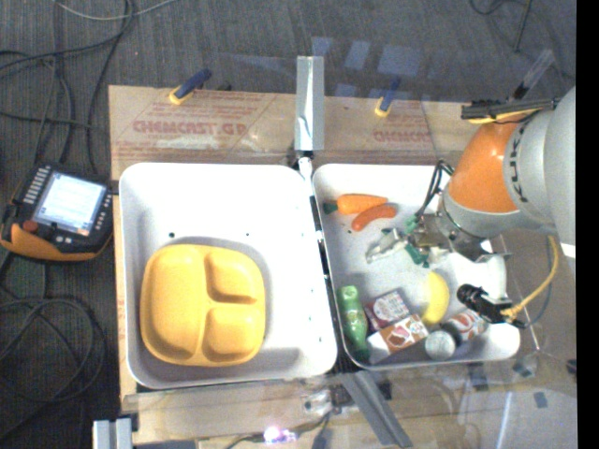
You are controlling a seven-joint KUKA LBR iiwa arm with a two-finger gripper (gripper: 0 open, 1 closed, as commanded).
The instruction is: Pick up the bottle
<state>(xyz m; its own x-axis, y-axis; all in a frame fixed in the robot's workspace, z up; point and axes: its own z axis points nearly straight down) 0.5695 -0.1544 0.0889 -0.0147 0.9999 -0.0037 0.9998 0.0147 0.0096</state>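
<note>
Along the left wall of the right bin (329,187), toward the lower middle of the frame, the green bottle (353,315) lies lengthwise, untouched. Just right of it sit a small red-and-white carton (397,318), a yellow lemon-like item (436,296) and a grey-capped object (440,344); labels are too small to read. Near the bin's top edge lie an orange carrot (360,202) and a reddish sausage shape (373,216). The gripper (398,244) hangs mid-bin, well apart from the bottle, metallic fingers spread and grasping nothing. The arm's (510,171) bulk hides the bin's right side. The left bin (168,181) holds a yellow divided tray (204,302). A pendant (59,212) rests at the frame's left edge, partly cut off.
</note>
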